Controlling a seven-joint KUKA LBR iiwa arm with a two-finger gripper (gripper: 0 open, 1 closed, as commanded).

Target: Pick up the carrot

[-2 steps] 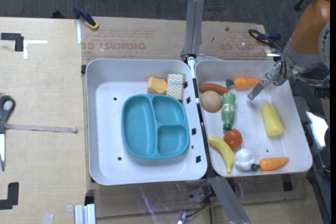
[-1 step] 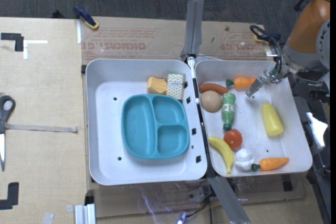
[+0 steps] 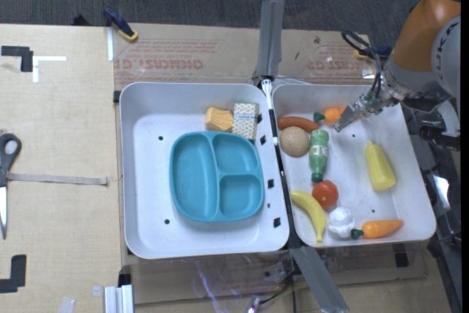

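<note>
A pale wooden bench (image 3: pixel 58 128) bears two white bins; whether the fingers are spread or closed cannot be told; the gripper (image 3: pixel 344 121) hangs over the right bin (image 3: pixel 418 157) near its far edge, just beside a small orange piece (image 3: pixel 333 113); the carrot (image 3: pixel 379 229) lies by the near rim, well apart, with bare floor between.

Your arm reaches in from the right, wrist angled down-left.
Its gripper (image 3: pixel 346 121) hangs low, the orange band high at the frame's edge.
</note>
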